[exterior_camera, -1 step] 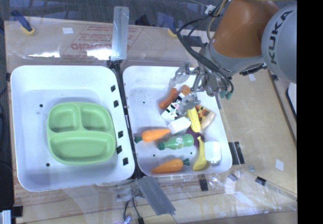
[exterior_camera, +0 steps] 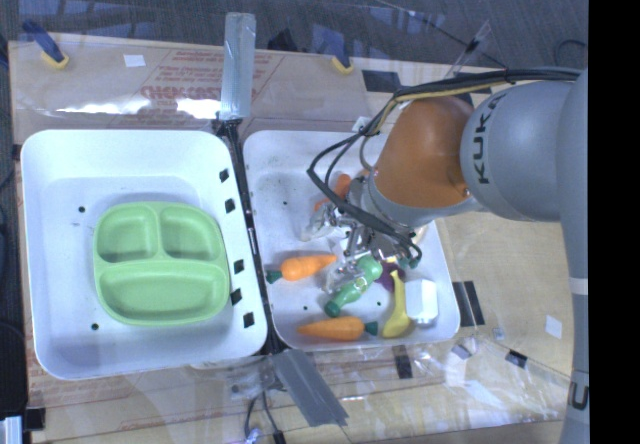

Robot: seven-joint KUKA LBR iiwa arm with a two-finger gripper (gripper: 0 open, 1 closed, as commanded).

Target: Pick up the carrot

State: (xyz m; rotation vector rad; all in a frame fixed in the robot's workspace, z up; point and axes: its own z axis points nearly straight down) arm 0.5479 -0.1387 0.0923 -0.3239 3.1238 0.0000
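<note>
On the left of the surface (exterior_camera: 90, 82) sits the left bin (exterior_camera: 50, 232), and a green divided plate (exterior_camera: 160, 262) lies flat on its floor, its three compartments facing up. Right beside it, past the shared black-marked rims, stands the right bin (exterior_camera: 275, 172), which carries the clutter. One carrot (exterior_camera: 305, 267) lies near that bin's left wall, pointing roughly across the bin, with its green stub toward the wall. A second carrot (exterior_camera: 332, 329) lies along the near rim, well below the first. Between and to the right of them is a green bottle-like item (exterior_camera: 355, 290), tilted, and next to it a yellow banana-shaped piece (exterior_camera: 397, 314) and a white block (exterior_camera: 422, 300) against the right wall. Above this group hangs the claw (exterior_camera: 355, 237), under the arm's orange band (exterior_camera: 425, 157); it sits just right of the upper carrot and seems close to the green item. Cables and the wrist blur its tips, so I cannot tell whether they are apart or together. Neither carrot is visibly between them.
</note>
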